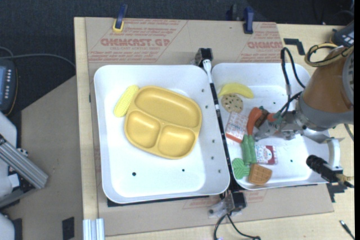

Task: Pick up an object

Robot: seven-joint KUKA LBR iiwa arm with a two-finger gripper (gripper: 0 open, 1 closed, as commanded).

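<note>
In the left bin (112,166), seen from the camera above the table (90,53), lay a yellow divided plate (163,122), smooth and glossy, with one long compartment across the top and two smaller rounded ones below. An ear of yellow corn (126,100), ridged and plastic-looking, leaned right against the plate's upper left rim. The bin itself was shallow, white and round-cornered, resting on brown board printed with red lettering.

Over in the right bin (292,73), the small stuff was crowded along the left side. A curved yellow banana (237,89) sat at the top, and just below it a round tan cookie (232,102) dotted with dark chips. Next down came a flat packet (236,126) in white and orange-red, then a long green piece (248,149) beside a small white packet with a red mark (265,154). At the bottom lay a ridged green leafy piece (240,168) touching a golden waffle (260,175) with a grid texture. An orange-red carrot-like piece (257,116) lay tilted just beside the pincer (269,125).

The arm (329,93) came in from the right, its orange band broad and its grey wrist low over the right bin. The pincer was down among the carrot piece and the packet; whether it was clenched or released, I couldn't tell, and nothing was clearly seen between it.
</note>
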